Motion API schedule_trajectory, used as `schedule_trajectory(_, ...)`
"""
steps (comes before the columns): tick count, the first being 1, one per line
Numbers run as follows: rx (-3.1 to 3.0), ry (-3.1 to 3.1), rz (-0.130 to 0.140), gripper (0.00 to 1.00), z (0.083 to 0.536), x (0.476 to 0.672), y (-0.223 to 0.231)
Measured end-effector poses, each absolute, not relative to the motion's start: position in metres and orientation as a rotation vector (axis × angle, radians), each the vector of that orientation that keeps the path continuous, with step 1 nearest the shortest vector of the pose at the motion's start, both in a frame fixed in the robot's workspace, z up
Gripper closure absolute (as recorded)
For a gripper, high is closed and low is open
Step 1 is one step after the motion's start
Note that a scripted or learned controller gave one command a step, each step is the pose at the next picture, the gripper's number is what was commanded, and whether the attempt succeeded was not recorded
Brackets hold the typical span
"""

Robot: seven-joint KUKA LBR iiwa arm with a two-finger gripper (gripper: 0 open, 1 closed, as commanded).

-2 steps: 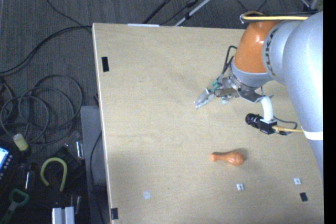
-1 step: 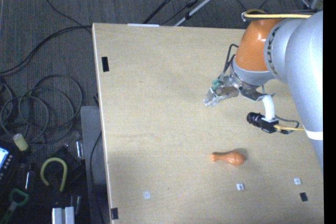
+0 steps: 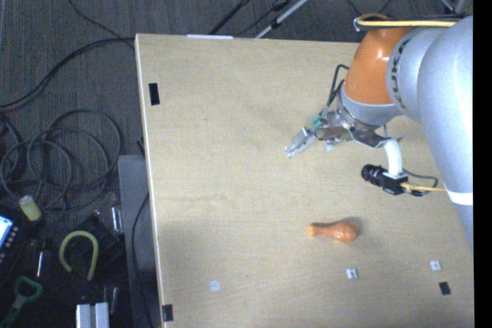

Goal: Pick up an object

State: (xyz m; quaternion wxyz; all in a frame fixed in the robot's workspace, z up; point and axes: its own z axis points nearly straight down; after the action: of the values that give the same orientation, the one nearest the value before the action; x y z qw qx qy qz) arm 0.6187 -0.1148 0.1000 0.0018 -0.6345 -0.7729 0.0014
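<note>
Spreading across most of the view, the pale wooden bench [image 3: 231, 165] sits on dark carpet, cables [image 3: 69, 142] coiled off its left edge. The grey arm [image 3: 438, 88] reaches over its right side; the gripper [image 3: 301, 144] hangs above it, jaw state indiscernible. An orange pear-shaped object [image 3: 335, 230] lies on the bench, below the gripper and apart from it.

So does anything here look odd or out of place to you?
Not much. One small orange pear-shaped object lies on its side on the bare wooden bench top, apart from the gripper, which is above and beyond it. On the floor to the left is a tangle of cables.
</note>
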Motion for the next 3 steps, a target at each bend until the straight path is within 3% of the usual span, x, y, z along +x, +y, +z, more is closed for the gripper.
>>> schedule_trajectory(1,-2.132,-2.306,0.004,0.0,0.083,0.668,-0.12)
schedule_trajectory(2,-1.717,-2.632,0.003,0.0,0.084,0.668,-0.102)
schedule_trajectory(3,-1.718,-2.633,0.006,1.0,0.093,0.668,-0.101)
